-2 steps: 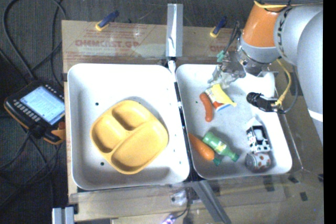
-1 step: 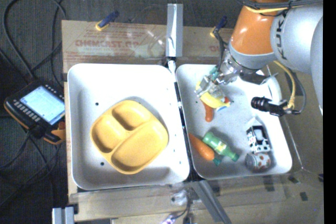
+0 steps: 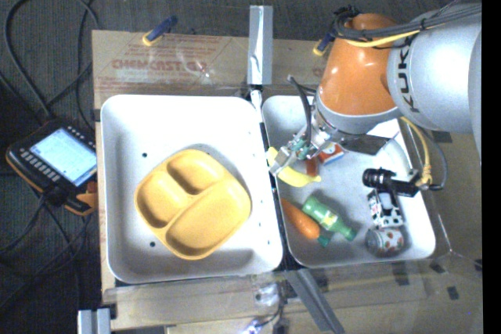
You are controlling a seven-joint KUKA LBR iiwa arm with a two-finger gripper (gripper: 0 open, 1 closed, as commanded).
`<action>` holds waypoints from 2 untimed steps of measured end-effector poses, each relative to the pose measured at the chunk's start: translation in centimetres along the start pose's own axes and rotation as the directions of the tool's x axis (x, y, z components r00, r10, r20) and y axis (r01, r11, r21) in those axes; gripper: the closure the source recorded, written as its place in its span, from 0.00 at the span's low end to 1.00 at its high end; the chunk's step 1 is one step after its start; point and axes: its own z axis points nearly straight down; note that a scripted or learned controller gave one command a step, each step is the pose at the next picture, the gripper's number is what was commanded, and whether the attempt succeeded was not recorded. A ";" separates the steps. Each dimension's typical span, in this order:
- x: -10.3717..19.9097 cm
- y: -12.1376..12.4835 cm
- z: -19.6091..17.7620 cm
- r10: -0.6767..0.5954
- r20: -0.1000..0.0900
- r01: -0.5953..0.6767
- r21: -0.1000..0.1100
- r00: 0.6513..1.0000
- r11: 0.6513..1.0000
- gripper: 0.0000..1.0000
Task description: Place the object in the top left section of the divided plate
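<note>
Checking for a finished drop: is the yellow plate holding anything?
Empty: the divided plate shows bare yellow in all its sections.

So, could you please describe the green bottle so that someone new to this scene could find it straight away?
Look in the right-hand white bin, toward its near edge. The green bottle lies on its side there, just right of the orange carrot. It is the one green item, with a yellow band near one end.

You saw a grey arm (image 3: 442,74) with black "KUKA" lettering and a glossy orange band (image 3: 356,78) above the wrist. Yellow and black cables (image 3: 391,31) ran across its top.
</note>
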 end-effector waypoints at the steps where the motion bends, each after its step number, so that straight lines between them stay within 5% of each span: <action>1: 6.1 5.5 0.1 0.103 0.000 -0.103 0.002 0.995 0.995 1.00; 2: 7.3 12.0 -2.2 0.114 0.002 -0.114 0.002 0.994 0.994 1.00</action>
